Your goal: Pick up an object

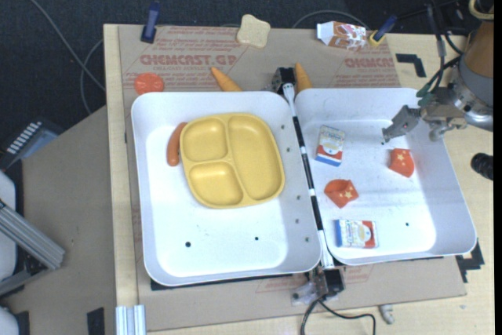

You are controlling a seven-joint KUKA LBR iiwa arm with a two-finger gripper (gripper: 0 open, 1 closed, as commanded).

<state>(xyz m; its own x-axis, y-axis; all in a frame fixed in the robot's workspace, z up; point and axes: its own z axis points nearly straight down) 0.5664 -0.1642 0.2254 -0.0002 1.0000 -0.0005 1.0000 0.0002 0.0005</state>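
Bins are sitting side by side on the bench, the left bin (157,247) at nine o'clock and the right bin (439,223) at three o'clock. Reaching in from three o'clock, the arm (480,67) is hanging its gripper (416,125) over the right bin's upper part, toward one o'clock of that bin. Its two dark fingers are standing spread apart with nothing between them.

Just below the gripper, toward five o'clock of it, a small red piece (401,162) is lying on the bin floor, apart from the fingers. A second red piece (340,191) is resting near the bin's centre-left, and a small white carton (330,145) with red and blue print is lying tilted at eleven o'clock of that piece. A flat packet (355,233) is lying at six o'clock in the bin, close to the front wall.

In the left bin, a yellow divided plate (232,159) is occupying the upper half, and a hot dog (173,145) is lying upright-wise along the plate's nine o'clock edge, touching or nearly touching it.
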